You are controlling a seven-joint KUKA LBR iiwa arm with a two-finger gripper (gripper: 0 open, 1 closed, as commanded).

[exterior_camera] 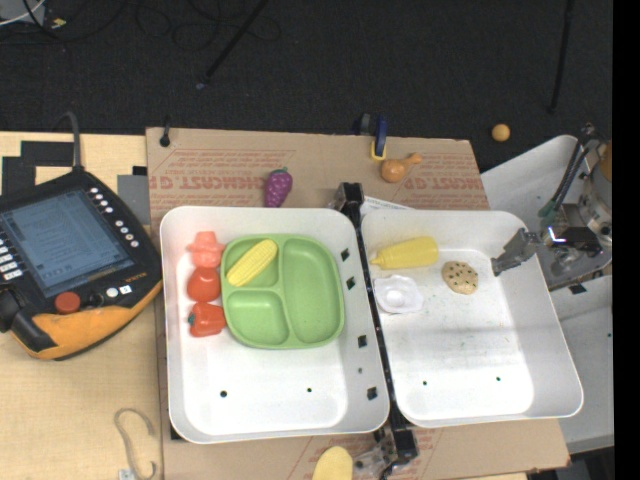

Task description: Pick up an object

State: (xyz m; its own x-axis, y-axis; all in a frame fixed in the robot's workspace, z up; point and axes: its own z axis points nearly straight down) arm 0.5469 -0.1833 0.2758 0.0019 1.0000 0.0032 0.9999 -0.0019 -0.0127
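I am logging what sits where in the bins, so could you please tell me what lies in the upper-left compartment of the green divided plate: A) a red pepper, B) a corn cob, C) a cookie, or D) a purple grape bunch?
B: the yellow corn cob lies tilted in the upper-left compartment of the green plate in the left bin.

In the right bin (520,388), a yellow oblong piece (405,254) lies on its side near the upper left corner; a round speckled tan cookie (461,277) lies flat just to its right, apart from it; a small white object (397,294) rests below the yellow piece, close to the bin's left wall.
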